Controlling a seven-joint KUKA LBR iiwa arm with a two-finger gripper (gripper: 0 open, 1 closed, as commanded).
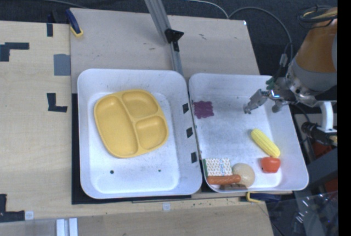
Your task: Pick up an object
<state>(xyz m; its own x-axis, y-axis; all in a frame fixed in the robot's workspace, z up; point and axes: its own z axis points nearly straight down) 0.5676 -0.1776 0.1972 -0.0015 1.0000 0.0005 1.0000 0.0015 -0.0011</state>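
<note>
Two white bins sit side by side on a wooden bench. Over the right bin (285, 136), the gripper (265, 100) hangs with jaws spread, holding nothing. Likely still approaching: next, descend onto the corn (265, 142) lying just below.

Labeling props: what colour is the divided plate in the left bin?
Yellow. The divided plate shows plainly in the camera view.
</note>
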